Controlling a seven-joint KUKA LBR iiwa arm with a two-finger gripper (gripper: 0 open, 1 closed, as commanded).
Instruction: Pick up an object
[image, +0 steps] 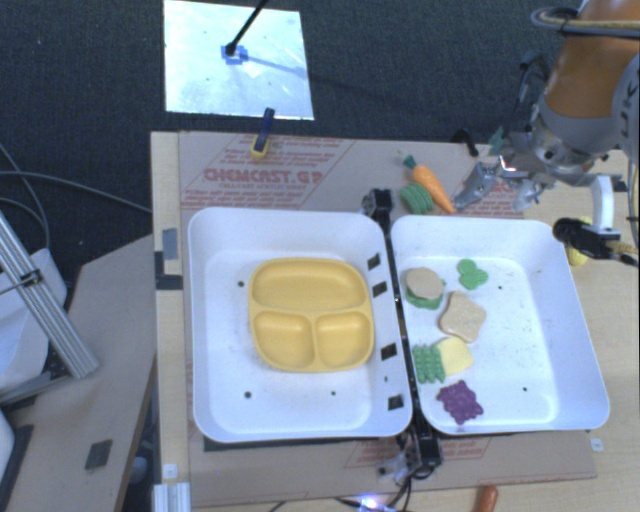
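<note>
The right bin (560, 330) holds several toy foods: a sandwich (424, 288), a green leafy piece (471, 273), a bread slice (462, 317), a yellow cheese wedge (453, 354), a ribbed green piece (428, 363) and purple grapes (460, 401). My gripper (478, 188) hangs above the bench just behind the right bin's back rim, well clear of the foods. Nothing shows in it. An orange carrot (431, 182) and a small green piece (415, 199) lie on the cardboard just left of the gripper, outside the bins.
The left bin (215, 330) bears a yellow divided plate (309, 314). A black clip strip (385, 300) joins the two bins. A shiny sheet (238, 60) lies at the back, with a blue and yellow tool (263, 133) below it.
</note>
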